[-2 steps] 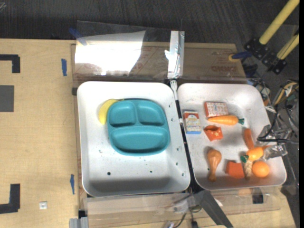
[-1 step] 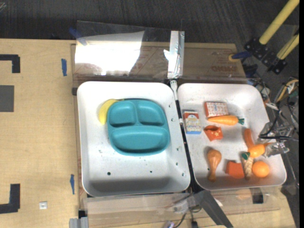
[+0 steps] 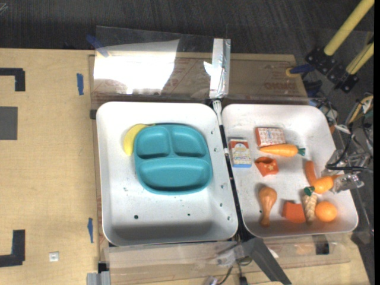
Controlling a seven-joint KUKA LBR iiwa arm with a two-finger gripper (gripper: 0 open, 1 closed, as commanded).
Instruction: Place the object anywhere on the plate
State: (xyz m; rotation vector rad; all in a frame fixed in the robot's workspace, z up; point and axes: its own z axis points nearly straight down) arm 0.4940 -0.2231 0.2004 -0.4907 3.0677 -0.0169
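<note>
A teal plate (image 3: pixel 172 159) with three compartments lies in the left bin (image 3: pixel 119 212), toward its back. A yellow item (image 3: pixel 130 138) peeks out from behind the plate's left rim, partly hidden by it. The right bin (image 3: pixel 243 117) holds several toy foods: a red and white box (image 3: pixel 270 136), a carrot (image 3: pixel 279 151), a small carton (image 3: pixel 239 153), a red-orange piece (image 3: pixel 268 167), a drumstick (image 3: pixel 267 202), an orange-red block (image 3: pixel 293 211), a pale stick (image 3: pixel 309 205) and an orange ball (image 3: pixel 326 211). Nothing lies on the plate.
A clear plastic sheet (image 3: pixel 142 64) and a taped upright strip (image 3: pixel 219 70) stand behind the bins. Cables and a small metal part (image 3: pixel 347 180) hang over the right bin's right rim. Yellow poles (image 3: pixel 353 19) cross the top right corner.
</note>
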